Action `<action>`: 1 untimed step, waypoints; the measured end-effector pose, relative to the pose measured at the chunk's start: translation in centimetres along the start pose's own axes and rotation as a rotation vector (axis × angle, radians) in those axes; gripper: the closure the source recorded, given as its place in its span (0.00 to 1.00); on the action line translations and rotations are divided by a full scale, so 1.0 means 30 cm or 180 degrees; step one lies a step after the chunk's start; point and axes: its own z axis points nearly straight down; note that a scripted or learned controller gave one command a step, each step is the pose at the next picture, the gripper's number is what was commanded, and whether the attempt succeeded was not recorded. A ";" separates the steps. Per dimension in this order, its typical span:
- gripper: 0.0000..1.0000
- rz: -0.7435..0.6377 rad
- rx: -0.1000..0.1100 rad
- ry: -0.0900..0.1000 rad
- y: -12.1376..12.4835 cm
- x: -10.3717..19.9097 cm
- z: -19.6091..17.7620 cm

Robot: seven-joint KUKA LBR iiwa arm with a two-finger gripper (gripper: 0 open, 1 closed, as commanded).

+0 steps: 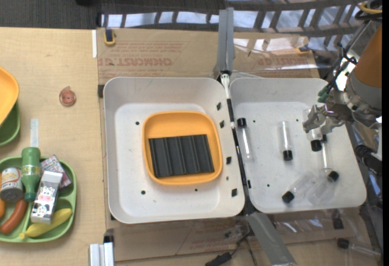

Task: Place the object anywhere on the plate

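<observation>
An orange plate (180, 121) lies in the middle of the left bin (121, 137). A dark grey ribbed block (182, 155) rests flat on the plate and covers most of its floor. Several clear tubes with black caps lie in the right bin (267, 107): one (244, 136) by the left wall, one (284, 139) in the middle, one (327, 164) at the right and one (301, 189) near the front. My gripper (318, 122) hangs over the right bin's right side, far from the plate. A black cap (315, 145) sits just below it.
On the wooden table to the left stand a green tray (64, 213) with toy food and bottles, an orange dish (6, 98) and a small pink disc (67, 97). Cardboard lies behind the bins. Metal framing runs along the back right.
</observation>
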 end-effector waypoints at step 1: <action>1.00 -0.0691 0.0000 -0.0003 0.132 0.055 0.005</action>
